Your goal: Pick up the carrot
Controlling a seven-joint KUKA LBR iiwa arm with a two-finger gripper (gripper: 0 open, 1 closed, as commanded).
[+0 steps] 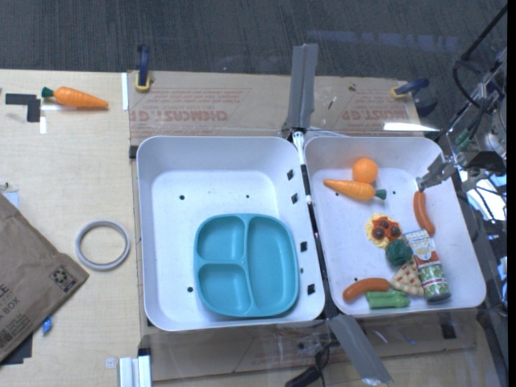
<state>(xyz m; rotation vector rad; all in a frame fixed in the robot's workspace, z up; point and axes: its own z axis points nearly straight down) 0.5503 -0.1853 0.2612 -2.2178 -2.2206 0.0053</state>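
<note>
Nearest the lens, a green bean (387,299) is seen in the right bin (476,285). Carrot (351,189) is noted lying beside an orange (365,169). Gripper (434,173) is seen at the bin's right rim; finger spread cannot be told.

Premises: a robotics lab or test cell, not a home. Evidence: two white bins (153,216) set side by side on a bench (72,160) lined with printed cardboard (210,103), which is held down by blue clamps (143,64). Toy food (395,252) is scattered in the right bin; a teal tray (246,264) sits in the left. Loose cables (480,71) hang at the right. A tape roll (102,243) lies on the bench.
</note>
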